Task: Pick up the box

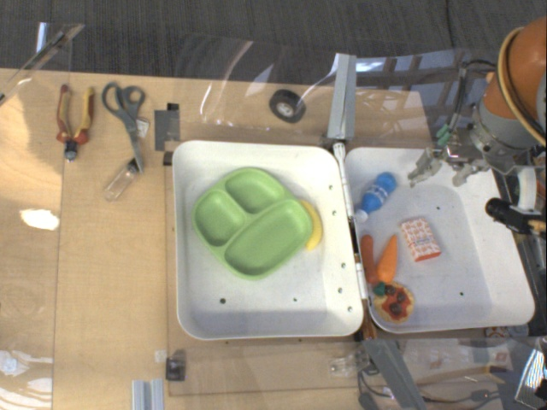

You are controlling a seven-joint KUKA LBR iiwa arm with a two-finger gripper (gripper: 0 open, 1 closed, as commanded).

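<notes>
Box (420,239) apparently flat in right bin (504,314)

1. A green divided plate (254,222) lies in the middle of the left bin (197,310).
2. A yellow item (314,227) peeks out from the plate's right edge.
3. Right of the plate, in the right bin (504,301), lie a blue bottle (377,191), a carrot (387,260) and a small mixed-colour piece (394,298).
4. Beyond the plate sits a tape roll (287,104).
5. Scissors (126,118) and red-handled pliers (73,120) lie far left of the plate.
</notes>
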